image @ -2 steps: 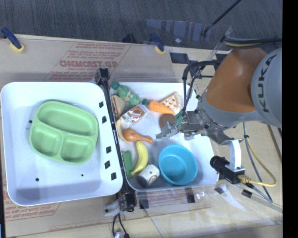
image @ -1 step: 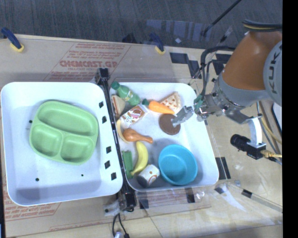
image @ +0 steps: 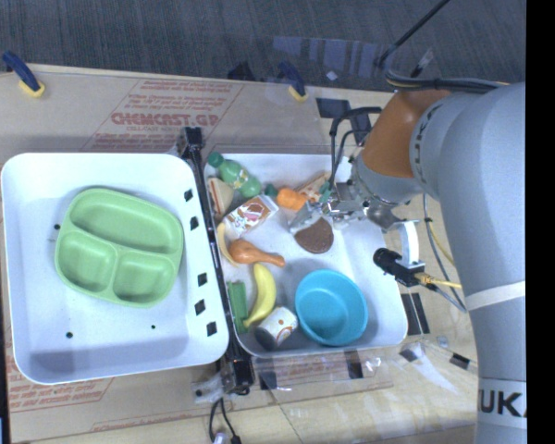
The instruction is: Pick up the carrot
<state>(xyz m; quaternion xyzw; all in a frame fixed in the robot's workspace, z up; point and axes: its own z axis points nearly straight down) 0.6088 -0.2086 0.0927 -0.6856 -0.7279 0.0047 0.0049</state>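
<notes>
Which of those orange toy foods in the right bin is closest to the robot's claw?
The small carrot, lying at the bin's far side just left of the gripper. The other orange piece lies lower, beside the banana.

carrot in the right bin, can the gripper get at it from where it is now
Probably yes. The gripper sits low in the right bin, right beside the carrot. Nothing lies over the carrot, though a green bottle and a snack packet crowd its far side.

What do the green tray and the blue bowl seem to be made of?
Green tray: probably moulded plastic, matte, with soft rounded compartment edges and even colour. Blue bowl: probably plastic too, smooth, with a slight sheen along its rim.
</notes>
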